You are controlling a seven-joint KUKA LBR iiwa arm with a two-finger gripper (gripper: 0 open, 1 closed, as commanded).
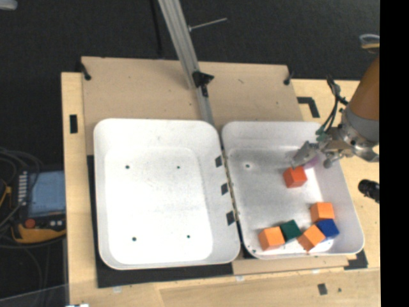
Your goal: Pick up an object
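Jaws (312,155): hung over the upper part of the right bin; whether spread or pressed together could not be told
Red block (295,176): lay just below the jaws, alone on the bin floor, well apart from the other blocks
Handling: judged light, stiff and flat-sided (likely foam or wood), so a pinch across two opposite faces, near the middle, should suit
Right bin (255,139): also carried a cluster at its lower edge: orange blocks (271,237), a green block (291,228), a blue block (327,228)
Left bin (160,190): sat beside it on the table (70,107)
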